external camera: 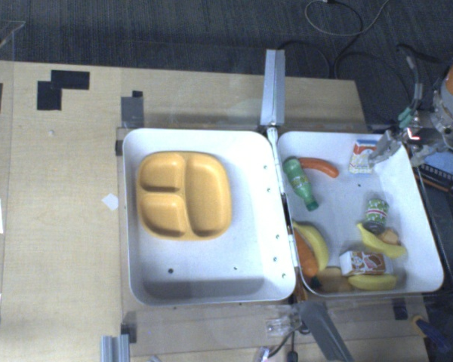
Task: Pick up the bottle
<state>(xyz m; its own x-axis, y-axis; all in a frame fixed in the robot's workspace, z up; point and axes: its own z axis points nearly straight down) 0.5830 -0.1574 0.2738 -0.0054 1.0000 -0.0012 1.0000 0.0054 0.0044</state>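
A green bottle [300, 182] lies on its side in the right bin [340, 191], close to that bin's left wall, neck pointing toward the front. My gripper [387, 146] hangs over the bin's far right corner, just right of a small white carton [362, 157]. It stands well apart from the bottle, about a hand's width to the bottle's right and further back. Nothing shows in its grasp.
An orange sausage-like piece [318, 167] lies just behind the bottle. A small can [375, 213], bananas [379, 241], a printed box [365, 262] and orange fruit [308, 256] crowd the bin's front. The left bin [204, 270] holds a yellow divided plate [185, 194].
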